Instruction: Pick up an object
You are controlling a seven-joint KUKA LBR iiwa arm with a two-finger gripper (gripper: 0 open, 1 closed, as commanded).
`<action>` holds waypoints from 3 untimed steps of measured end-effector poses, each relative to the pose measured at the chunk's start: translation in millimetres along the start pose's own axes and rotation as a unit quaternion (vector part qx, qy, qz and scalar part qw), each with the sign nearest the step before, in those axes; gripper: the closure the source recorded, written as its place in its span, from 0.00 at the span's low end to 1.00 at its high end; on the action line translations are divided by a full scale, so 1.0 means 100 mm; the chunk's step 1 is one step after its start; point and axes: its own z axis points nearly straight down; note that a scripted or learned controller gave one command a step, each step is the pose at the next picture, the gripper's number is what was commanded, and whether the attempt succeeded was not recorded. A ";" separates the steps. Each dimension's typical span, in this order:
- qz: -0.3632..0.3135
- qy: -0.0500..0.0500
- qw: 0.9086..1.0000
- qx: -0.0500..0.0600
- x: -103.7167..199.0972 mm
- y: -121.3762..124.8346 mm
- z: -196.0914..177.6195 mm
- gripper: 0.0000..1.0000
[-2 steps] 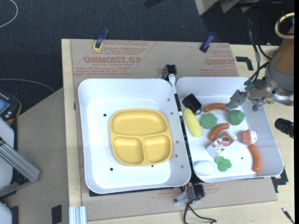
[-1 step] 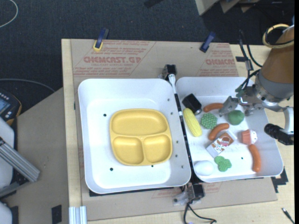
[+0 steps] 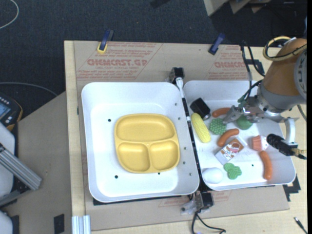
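- The gripper (image 3: 237, 114) hangs low over the right bin (image 3: 282, 177); I cannot tell how far it is open or whether it holds anything.
- Just beside it lie a green toy (image 3: 217, 127) and a sausage (image 3: 227, 136); the corn (image 3: 200, 127) is farther left.
- An egg (image 3: 212, 174), broccoli (image 3: 233, 170) and a packet (image 3: 230, 150) lie nearer the front.
- The left bin (image 3: 97, 130), well apart, holds a yellow tray (image 3: 146, 143).

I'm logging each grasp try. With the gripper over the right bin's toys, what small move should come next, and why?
Probably a short, straight descent. The gripper sits over the right bin, at the green toy beside the sausage. No toy shows between its fingers, so lowering onto the green piece seems the likeliest step toward a pick.
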 end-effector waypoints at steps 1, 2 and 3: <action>0.000 -0.002 1.000 -0.007 -0.03 0.04 -0.01 0.00; 0.001 -0.004 1.000 -0.010 -0.04 0.05 -0.12 1.00; -0.001 0.003 1.000 0.001 -0.11 0.09 -0.57 1.00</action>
